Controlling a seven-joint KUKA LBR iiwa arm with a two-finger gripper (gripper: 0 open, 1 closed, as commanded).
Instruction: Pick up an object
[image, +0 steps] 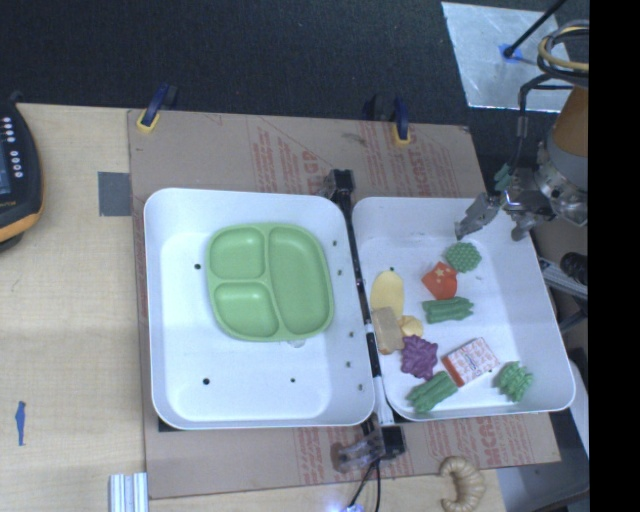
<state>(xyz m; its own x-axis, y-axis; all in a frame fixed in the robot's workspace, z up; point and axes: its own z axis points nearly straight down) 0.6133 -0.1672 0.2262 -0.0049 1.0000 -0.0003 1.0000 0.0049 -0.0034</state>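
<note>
Spread wide, claw (493, 217) over the upper right corner of the right bin (535, 300), nothing between its two fingers, one finger (470, 223) slanting down-left toward a round green knobbly toy (462, 257) just below it. Cut off by the picture's edge, most of the arm (568, 130); hard to read, the wrist parts behind the claw. Scattered in that bin, small toys: a red piece (439, 281) touching the round green one, a green pod (447, 309) just under it, a yellow piece (388, 292) near the left wall, a tan block (386, 328) below, a small yellow bit (411, 326) beside that, a purple cluster (419, 355), a red-and-white packet (470, 360), a green pod (432, 392) near the front wall, a green leafy piece (514, 380) in the front right corner. Exact kinds too small to tell. In the left bin (170, 330), a light green divided plate (270, 281) with three compartments. Under both bins, a cardboard sheet (250, 160) on the tabletop (60, 330), held by blue clamps (400, 122). At the left edge, partly cut off, a black and orange handset (16, 170). Off the bins at the front, a tan curled thing (462, 483).
</note>
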